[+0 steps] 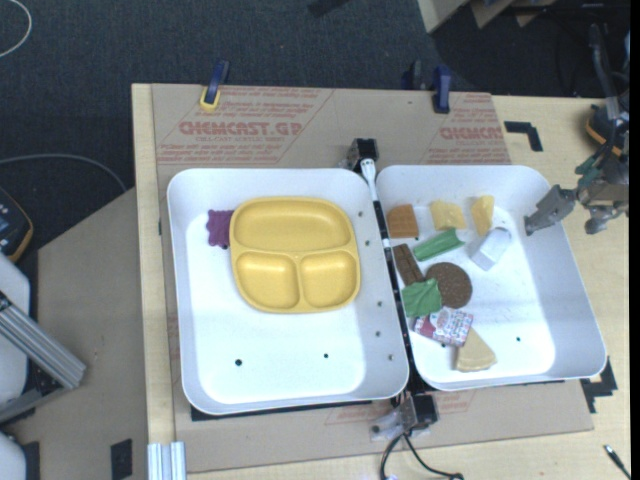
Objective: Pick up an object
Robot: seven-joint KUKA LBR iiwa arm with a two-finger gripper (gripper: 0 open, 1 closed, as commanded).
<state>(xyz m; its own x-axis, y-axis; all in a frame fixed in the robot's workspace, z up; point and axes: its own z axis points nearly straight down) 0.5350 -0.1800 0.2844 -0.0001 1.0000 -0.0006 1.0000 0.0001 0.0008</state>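
The right bin (570, 298) holds several small food toys: a brown square (402, 221), two yellow pieces (447, 214) (484, 211), a green bar (437, 244), a white block (489, 248), a round brown cookie (452, 283), a pink patterned packet (451, 325) and a tan wedge (475, 352). My gripper (572, 216) hangs over the bin's upper right rim, right of the white block and apart from it. Its fingers (546, 212) stand open with nothing between them.
The left bin (280, 368) carries a yellow divided plate (296, 252) with a purple item (218, 226) at its left side. A brown bar (406, 264) and a green leaf piece (421, 296) lie near the wall between the bins. Clamps (211, 90) (441, 86) grip the board's far edge.
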